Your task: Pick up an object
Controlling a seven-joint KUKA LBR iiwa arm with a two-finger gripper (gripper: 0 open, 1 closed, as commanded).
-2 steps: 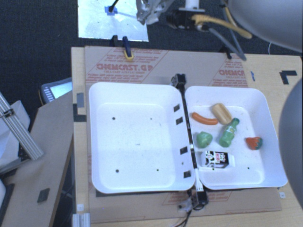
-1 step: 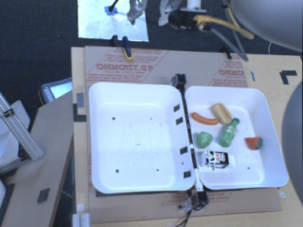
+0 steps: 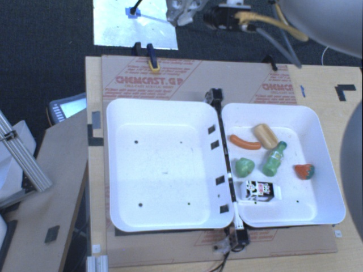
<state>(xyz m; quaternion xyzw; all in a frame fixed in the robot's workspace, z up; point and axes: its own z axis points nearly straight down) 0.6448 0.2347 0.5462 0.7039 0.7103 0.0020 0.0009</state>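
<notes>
Objects for pickup lie together in the right bin, six in all. Nearest the far wall is a tan bread roll, short and cylindrical, lying at a slant. Its lower end touches or nearly touches an orange carrot, long and thin, lying roughly crosswise. Below these, a green bottle lies tilted with its cap end toward the roll. Just to its left sits a rounded green pepper. Toward the right wall rests a red strawberry with a green tip, apart from the others. Closest to the near edge is a small black-and-white milk carton, lying flat beside the divider between the bins.

Left bin is a shallow white tray showing only small dark dots on its floor. Both bins rest on a brown board printed with red lettering.

Gripper is at the top of the view, well beyond the board and far from every object. Jaw state cannot be told from this angle. A yellow cable runs along the arm.
</notes>
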